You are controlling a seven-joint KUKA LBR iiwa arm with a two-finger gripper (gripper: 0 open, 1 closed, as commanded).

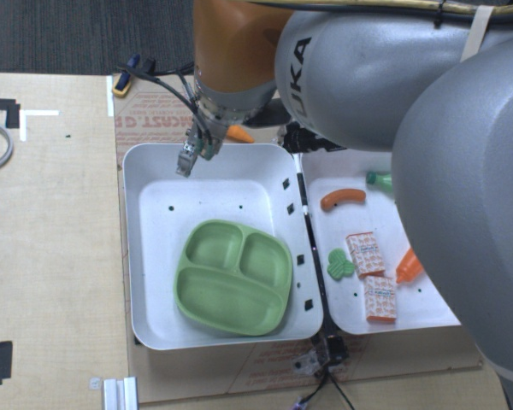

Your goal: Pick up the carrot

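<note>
1. Two white bins [154,229] share the bench.
2. Gripper [191,155] hangs over the left bin's far edge; whether it is apart or together, I cannot tell.
3. Carrot [409,266] lies in the right bin, well apart.
4. Reach step: the arm must cross over.

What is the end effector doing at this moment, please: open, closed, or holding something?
End effector: over the left bin's far edge; open or closed cannot be told, and nothing shows in its grasp.

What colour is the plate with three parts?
Green. The plate shows best in the camera view, lying in the left bin.
</note>
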